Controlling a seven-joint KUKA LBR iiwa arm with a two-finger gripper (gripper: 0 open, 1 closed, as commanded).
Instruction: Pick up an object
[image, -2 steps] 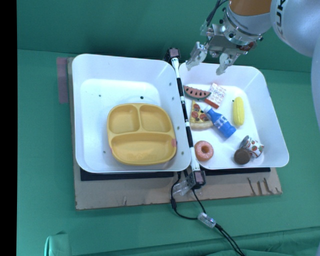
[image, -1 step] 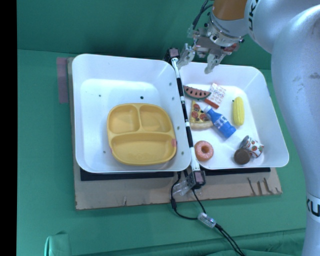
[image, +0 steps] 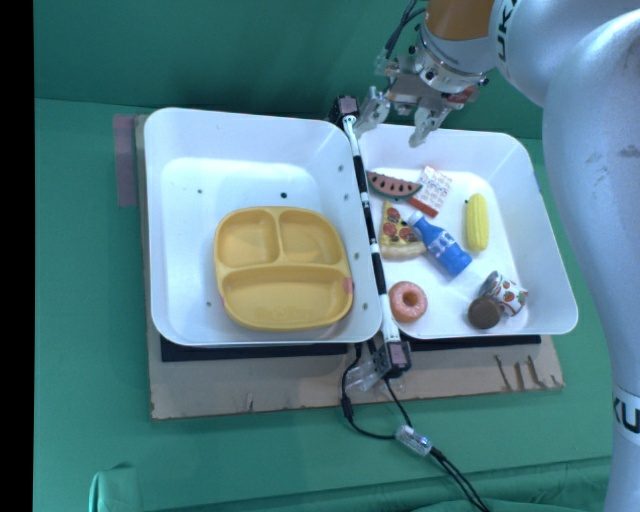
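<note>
Still at the reaching step: hand (image: 397, 120) open and holding nothing, up over the far edge of the right bin (image: 545, 215), next needing to drop onto the watermelon slice (image: 393, 184) just below.

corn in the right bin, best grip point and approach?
Take the corn across its middle, from straight above. It lies flat, long axis running roughly up-down in the camera view, with bare bin floor on both long sides, so fingers fit either side. The tool hovers open above the right bin.
</note>
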